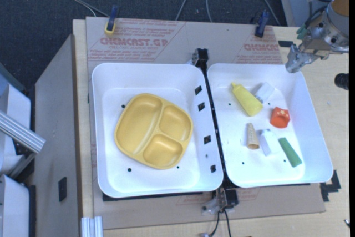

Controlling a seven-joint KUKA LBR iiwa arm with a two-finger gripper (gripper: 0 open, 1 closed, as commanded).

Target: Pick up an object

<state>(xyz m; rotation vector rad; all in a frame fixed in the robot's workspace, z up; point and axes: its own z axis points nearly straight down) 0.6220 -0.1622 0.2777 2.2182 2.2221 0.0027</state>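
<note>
Nearest the camera, along the front of the right bin (310,175), a green stick-like piece (290,151) lies at a slant, with a small white block (265,143) just beside it and a tan cone-shaped item (253,136) a little further left; these three sit close together, so a descent aimed at one is likely to nudge a neighbour or close on two at once. A little further back, a red-orange toy (280,117) rests on its own near the right wall, where a finger could catch the bin's sloping side. Beyond that, a yellow bottle (247,99) lies on its side at a diagonal, with a pale white piece (265,90) near its top end; being rounded, the bottle seems apt to roll or squirt out if gripped across the wrong axis. The left bin (105,119) holds a yellow divided tray (153,130), flat and wide, probably too broad to pinch. Furthest back, the gripper (294,61) hovers over the right bin's far corner, grasping nothing visible; whether it is released or clenched I cannot tell. No object is picked yet.
</note>
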